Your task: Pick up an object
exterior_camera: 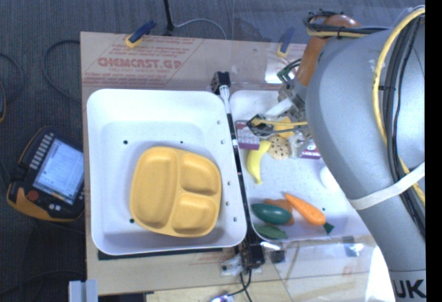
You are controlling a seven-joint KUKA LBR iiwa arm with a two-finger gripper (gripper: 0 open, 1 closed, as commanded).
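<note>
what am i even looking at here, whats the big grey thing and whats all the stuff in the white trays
The big grey shape on the right is a robot arm with an orange band near its wrist. One fixed camera looks down at a slant on a bench bearing two shallow white bins.

The left bin holds a yellow divided plate. The right bin holds toy food: a banana, a carrot, a dark green vegetable and a cookie-like piece.

The arm's gripper reaches down over the far end of the right bin, among the clutter there. Its job is to pick something up, but I cannot tell whether it holds anything. Left of the bench, on the floor, lies the handheld control pad.
</note>
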